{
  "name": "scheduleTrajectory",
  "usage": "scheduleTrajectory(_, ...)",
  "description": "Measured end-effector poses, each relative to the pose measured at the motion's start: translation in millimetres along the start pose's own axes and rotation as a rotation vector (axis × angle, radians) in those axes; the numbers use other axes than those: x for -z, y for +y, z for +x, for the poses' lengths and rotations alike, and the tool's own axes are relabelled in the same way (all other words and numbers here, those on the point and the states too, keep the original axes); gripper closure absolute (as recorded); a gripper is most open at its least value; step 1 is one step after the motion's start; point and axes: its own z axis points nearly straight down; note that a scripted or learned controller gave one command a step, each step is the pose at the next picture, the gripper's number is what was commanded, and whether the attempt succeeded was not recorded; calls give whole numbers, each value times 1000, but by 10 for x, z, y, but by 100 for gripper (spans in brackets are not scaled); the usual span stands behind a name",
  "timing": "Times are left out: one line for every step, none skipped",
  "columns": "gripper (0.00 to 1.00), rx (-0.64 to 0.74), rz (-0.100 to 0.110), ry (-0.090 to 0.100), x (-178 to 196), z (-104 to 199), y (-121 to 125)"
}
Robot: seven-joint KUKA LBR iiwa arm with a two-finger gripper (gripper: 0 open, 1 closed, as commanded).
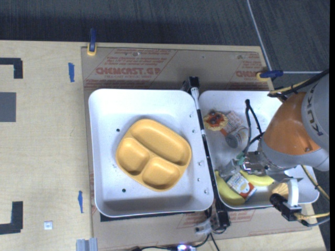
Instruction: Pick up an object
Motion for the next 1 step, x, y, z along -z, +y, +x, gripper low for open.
scheduleTrajectory(100,0,-8,-3,111,-7,24)
